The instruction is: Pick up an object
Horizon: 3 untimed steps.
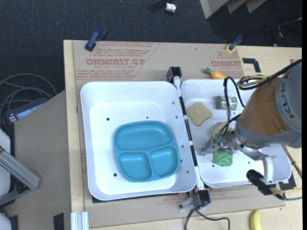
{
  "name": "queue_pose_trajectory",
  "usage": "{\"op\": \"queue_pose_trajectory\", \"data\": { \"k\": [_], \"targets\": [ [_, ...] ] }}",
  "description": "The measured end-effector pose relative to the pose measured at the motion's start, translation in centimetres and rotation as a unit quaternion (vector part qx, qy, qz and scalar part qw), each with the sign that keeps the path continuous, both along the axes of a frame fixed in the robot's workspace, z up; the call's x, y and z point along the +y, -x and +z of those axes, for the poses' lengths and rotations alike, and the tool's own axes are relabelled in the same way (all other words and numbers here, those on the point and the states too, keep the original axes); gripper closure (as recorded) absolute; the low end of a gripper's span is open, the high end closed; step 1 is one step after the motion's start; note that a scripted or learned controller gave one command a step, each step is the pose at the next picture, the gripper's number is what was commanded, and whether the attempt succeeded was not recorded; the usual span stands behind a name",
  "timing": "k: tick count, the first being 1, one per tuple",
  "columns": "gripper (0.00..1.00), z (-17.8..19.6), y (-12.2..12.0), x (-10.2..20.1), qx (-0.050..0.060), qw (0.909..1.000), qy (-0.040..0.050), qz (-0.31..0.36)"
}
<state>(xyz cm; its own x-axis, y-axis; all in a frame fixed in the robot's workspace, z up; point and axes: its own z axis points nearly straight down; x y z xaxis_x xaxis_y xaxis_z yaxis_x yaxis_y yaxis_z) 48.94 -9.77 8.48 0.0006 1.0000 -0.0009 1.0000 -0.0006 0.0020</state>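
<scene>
**Roughly: hand low in right bin, over green item**

Left bin (91, 128) holds one blue divided tray (146, 150), three compartments, lying flat near the middle. Right bin (211, 176) holds a tan bread-like piece (198, 113) near its left wall, a small grey-green item (225, 102) further back, and a green object (223, 158) toward the front. Hand (218, 145) sits right above the green object, touching or nearly; fingers' state cannot be told. Orange carrot-like piece (217, 74) lies on the table (120, 61) behind the right bin.

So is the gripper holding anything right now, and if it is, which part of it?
Cannot be told. The gripper is low in the right bin, right over a green object, but the view does not show anything between its fingers.
</scene>
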Motion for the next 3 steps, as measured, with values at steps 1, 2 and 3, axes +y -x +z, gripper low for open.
{"op": "queue_pose_trajectory", "data": {
  "k": [1,2,3],
  "targets": [
    [1.00,1.0,0.0,-0.1,-0.001,1.0000,0.0013,-0.001],
    [0.00,1.0,0.0,-0.1,-0.001,1.0000,0.0013,-0.001],
    [0.00,0.0,-4.9,0.6,0.001,1.0000,-0.0003,0.001]
  ]
}}
